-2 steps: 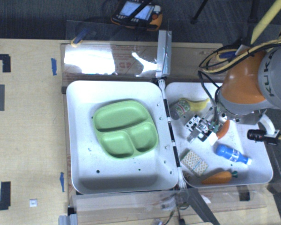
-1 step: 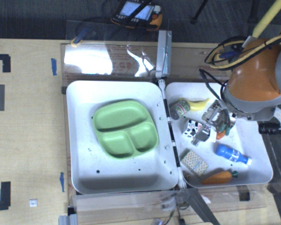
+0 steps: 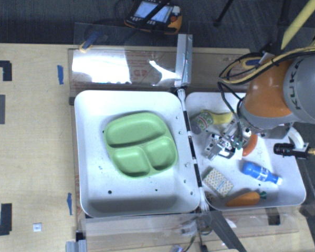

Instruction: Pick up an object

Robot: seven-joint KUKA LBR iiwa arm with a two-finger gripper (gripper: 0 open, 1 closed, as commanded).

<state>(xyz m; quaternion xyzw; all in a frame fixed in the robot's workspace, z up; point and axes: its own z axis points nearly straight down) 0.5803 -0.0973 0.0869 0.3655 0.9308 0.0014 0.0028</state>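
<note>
Our hand (image 3: 219, 145) hangs low in the right bin (image 3: 291, 193) — grip we cannot tell — with a green can (image 3: 202, 121) just behind it and a blue bottle (image 3: 260, 173) beside.

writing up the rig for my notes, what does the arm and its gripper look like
The arm is rounded grey metal with black "KUKA" lettering on its side and a glossy orange band above the wrist. Yellow and black cables loop along its upper side. The gripper is a small silver-grey metal assembly with dark parts and a spot of green on its body.
</note>
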